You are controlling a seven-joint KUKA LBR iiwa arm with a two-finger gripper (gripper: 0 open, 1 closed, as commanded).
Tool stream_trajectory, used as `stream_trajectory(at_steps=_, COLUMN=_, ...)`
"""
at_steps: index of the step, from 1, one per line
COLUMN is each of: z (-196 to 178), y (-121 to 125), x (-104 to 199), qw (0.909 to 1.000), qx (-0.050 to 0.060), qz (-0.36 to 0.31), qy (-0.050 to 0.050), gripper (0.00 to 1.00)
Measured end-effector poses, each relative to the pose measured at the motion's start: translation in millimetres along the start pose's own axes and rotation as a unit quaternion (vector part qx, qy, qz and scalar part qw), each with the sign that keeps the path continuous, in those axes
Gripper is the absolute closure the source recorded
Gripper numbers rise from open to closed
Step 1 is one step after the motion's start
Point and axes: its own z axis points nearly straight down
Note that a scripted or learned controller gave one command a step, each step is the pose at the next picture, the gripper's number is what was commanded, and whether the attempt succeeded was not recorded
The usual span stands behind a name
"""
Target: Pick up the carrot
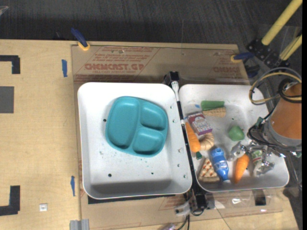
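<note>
Orange tapered carrot (240, 167) is sitting between the metal gripper (250, 158)'s spread fingers; crowding blue bottle (220, 164) risks deflecting closure.

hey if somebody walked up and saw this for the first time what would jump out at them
Probably the big teal divided plate, lying alone in the left bin. Next, the right bin, crowded with toy food: a blue bottle, a pizza slice, a green piece and more. At its right, the gripper is down around the carrot, under the arm's orange band.
</note>
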Motion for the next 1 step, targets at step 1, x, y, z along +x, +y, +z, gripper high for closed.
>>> stream_trajectory(at_steps=1, z=-0.9, y=33.8, x=-38.4, qw=0.9988, qx=0.003, qz=0.049, qy=0.004, gripper=0.0)
